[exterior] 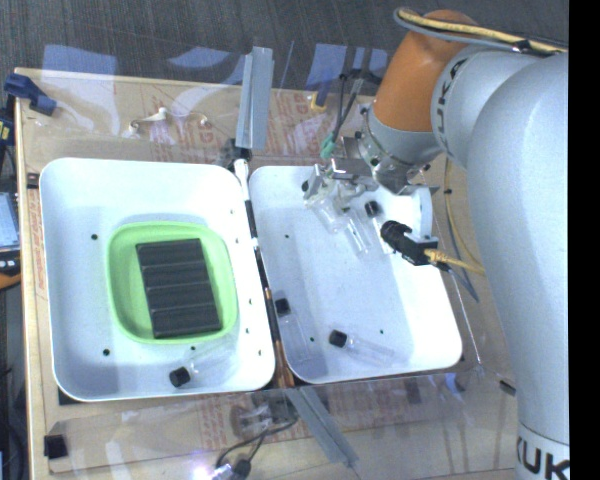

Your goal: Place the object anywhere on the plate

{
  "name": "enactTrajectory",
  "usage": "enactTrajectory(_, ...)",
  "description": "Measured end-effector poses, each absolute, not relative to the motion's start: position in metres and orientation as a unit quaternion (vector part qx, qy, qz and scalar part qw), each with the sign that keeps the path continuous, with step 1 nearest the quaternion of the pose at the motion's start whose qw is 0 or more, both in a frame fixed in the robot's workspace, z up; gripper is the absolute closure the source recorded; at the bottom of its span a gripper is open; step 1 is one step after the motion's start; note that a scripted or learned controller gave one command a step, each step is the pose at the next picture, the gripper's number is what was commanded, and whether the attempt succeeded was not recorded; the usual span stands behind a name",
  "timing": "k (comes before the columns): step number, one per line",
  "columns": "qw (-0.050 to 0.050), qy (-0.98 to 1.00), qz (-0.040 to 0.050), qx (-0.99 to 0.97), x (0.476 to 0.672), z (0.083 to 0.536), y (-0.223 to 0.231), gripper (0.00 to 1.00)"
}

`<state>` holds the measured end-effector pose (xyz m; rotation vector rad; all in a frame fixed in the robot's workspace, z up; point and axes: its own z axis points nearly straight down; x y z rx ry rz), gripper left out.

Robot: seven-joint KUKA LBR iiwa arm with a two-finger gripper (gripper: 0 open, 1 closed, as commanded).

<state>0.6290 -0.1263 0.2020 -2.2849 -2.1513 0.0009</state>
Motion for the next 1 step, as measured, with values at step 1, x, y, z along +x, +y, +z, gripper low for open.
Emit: enactTrajectory(1, 0.002, -0.685, 0.0003, -0.728, 0.629, 0.2021, -0.1264, 0.0)
